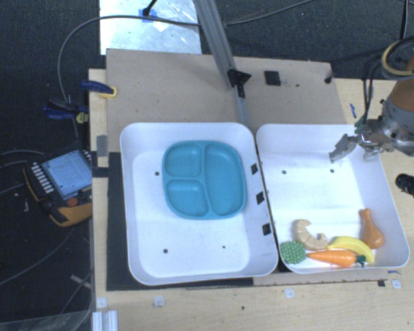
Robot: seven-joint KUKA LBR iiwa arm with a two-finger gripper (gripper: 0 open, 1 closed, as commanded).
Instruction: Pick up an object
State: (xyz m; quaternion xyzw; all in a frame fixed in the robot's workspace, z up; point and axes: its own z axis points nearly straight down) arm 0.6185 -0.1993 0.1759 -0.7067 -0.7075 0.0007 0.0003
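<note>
Several toy foods lie in the front corner of the right bin (310, 185): a green broccoli (293, 252), a tan curled pastry (308, 234), a yellow banana (351, 243), an orange carrot (331, 257) and a brown drumstick (371, 229). My gripper (354, 149) hangs over the bin's back right area, well behind the foods. It is open, with nothing between its fingers (340, 148).
The left bin (145, 254) holds a blue divided plate (205, 179). A grey pole (217, 33) slants across the cardboard behind the bins. Cables, clamps and a small device (61, 178) lie off the bench to the left.
</note>
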